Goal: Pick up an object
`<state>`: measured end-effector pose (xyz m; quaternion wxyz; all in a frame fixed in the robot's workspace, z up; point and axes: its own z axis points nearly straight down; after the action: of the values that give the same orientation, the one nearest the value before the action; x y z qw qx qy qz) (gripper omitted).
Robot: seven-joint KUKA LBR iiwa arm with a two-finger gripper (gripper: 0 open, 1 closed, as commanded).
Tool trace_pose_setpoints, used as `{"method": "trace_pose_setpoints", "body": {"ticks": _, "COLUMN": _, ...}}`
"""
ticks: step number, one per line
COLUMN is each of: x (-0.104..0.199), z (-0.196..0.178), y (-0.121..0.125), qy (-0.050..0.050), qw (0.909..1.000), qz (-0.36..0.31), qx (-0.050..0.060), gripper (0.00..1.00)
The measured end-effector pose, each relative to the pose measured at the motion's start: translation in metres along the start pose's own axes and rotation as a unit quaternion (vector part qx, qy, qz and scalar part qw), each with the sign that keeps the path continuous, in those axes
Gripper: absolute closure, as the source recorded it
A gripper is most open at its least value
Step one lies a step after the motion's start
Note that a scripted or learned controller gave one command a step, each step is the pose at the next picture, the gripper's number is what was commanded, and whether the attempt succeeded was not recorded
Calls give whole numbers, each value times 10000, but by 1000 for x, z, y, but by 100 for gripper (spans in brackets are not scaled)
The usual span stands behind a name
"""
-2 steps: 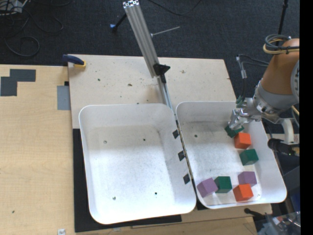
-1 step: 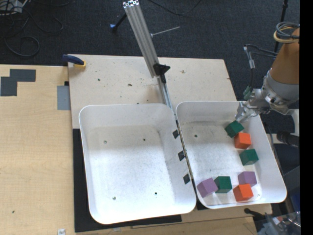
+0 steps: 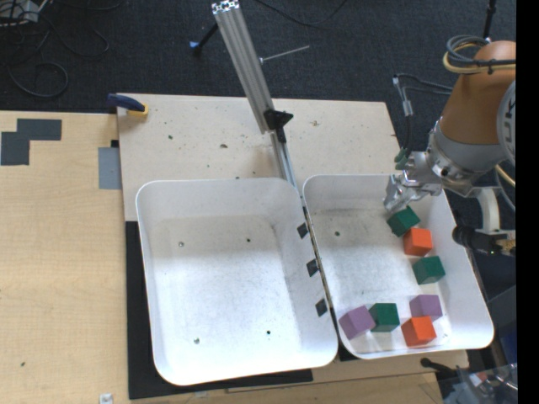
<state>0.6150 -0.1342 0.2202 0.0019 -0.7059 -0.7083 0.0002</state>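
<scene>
The gripper [image 3: 402, 202] hangs over the far right part of the right bin [image 3: 354, 194], reaching in from the right under the grey wrist and the orange band of the arm [image 3: 480, 99]. Its metal tip sits directly above a dark green block [image 3: 403, 221], and the two appear to touch or nearly touch. From this slanted view it cannot be told how the gripper is set, nor whether the green block is actually gripped or simply lies on the bin floor beneath it.

Just beside that block, toward the near right, lies an orange block [image 3: 418, 241], close enough that their corners seem to meet. A little nearer the camera along the same right wall sits a second green block [image 3: 429, 268], apart from the orange one.

Along the near edge of the right bin a cluster of four blocks gathers: a purple block [image 3: 357, 320] at the left, a third green block [image 3: 385, 316] just beside it, then a second orange block [image 3: 418, 331] near the rim, with a second purple block [image 3: 425, 305] right behind it.

The left bin [image 3: 168, 204] stands next to the right one, their walls meeting along a line marked by small black clips. Both bins rest on a pale speckled board [image 3: 202, 133], from which a slanted aluminium rail [image 3: 244, 57] rises toward the top of the view. A blue-and-yellow clamp [image 3: 126, 103] sits at the board's far left corner.
</scene>
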Motion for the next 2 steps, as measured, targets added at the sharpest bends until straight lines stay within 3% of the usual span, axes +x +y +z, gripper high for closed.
{"method": "trace_pose_setpoints", "body": {"ticks": 2, "x": 120, "z": -6, "y": 21, "qy": 1, "qw": 10000, "qz": -11, "qx": -11, "gripper": 100}}
